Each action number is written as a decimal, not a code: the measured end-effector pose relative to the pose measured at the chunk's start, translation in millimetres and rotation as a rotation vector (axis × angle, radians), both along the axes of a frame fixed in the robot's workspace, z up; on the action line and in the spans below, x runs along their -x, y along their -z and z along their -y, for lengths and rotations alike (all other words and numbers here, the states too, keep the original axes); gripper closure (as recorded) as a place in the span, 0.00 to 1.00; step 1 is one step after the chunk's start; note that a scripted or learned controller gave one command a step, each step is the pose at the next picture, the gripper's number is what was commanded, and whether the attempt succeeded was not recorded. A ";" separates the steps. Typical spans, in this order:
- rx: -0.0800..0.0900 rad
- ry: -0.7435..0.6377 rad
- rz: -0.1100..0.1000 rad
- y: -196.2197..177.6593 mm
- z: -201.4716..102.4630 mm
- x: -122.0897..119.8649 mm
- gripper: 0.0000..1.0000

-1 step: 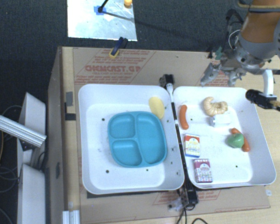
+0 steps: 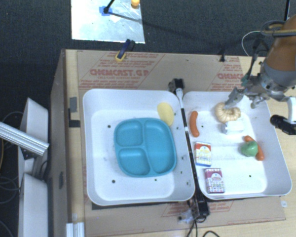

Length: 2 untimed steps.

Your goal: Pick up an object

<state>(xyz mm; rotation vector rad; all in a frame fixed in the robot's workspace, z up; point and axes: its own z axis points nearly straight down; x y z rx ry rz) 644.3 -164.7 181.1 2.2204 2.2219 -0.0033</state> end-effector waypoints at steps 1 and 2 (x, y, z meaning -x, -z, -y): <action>0.000 -0.004 0.015 79.9 -6.2 -25.6 0.00; 0.006 -0.003 0.018 88.9 -17.9 -13.6 0.00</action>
